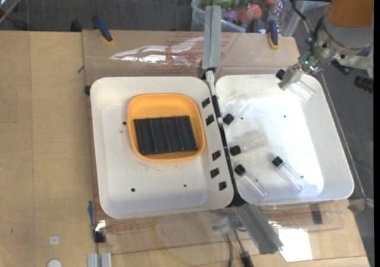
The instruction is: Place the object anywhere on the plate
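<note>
— On the orange plate (138,105), square in its middle, lies a dark ribbed slab (165,135). If that is the object, it is already where the task wants it.

— How does it lie?

— Flat, its long axis running across the plate from left to right, with the ribs crossing the short way. It looks matte and stiff, like rubber or plastic. The plate is a glossy rounded square with a raised rim, and the slab stays inside that rim on every side.

— And the hand?

— The hand (292,76) hangs well off to the plate's right and a little beyond it, over the far corner of the right bin (332,141). So the slab lies to the hand's left and nearer the camera, with the bins' shared wall between them. Wide or narrow, I cannot tell. Something clear (304,89) sits just beside it, but I cannot say the hand holds it.

— Anything else right of the plate?

— Several small clear tubes with black caps, such as one (285,169) near the front. They are slender, smooth and likely to roll. The left bin (113,188) carries the plate, and pale wood counter (41,141) spreads to the plate's left.
</note>
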Motion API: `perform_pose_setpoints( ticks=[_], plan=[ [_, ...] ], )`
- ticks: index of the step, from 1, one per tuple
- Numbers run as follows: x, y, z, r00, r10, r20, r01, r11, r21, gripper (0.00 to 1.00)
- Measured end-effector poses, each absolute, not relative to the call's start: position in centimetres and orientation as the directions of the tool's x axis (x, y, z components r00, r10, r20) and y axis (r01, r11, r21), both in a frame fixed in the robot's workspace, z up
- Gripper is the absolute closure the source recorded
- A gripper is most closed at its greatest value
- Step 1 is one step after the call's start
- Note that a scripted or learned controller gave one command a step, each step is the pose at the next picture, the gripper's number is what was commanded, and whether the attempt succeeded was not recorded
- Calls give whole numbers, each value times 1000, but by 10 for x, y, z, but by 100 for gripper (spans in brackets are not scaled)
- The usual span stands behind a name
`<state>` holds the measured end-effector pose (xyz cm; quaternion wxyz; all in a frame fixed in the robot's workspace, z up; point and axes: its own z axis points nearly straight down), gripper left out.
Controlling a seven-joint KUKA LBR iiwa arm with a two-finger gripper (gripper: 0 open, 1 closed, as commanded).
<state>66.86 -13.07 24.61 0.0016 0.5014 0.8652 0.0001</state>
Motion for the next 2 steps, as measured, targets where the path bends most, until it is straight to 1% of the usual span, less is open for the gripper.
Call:
perform_pose_setpoints(
  ticks=[1, 2],
  plan=[
    [668, -158, 286, -641, 767, -3, 767, 641, 2, 100],
    [658, -203, 425, -829, 559, -5, 559, 829, 2, 100]
  ],
)
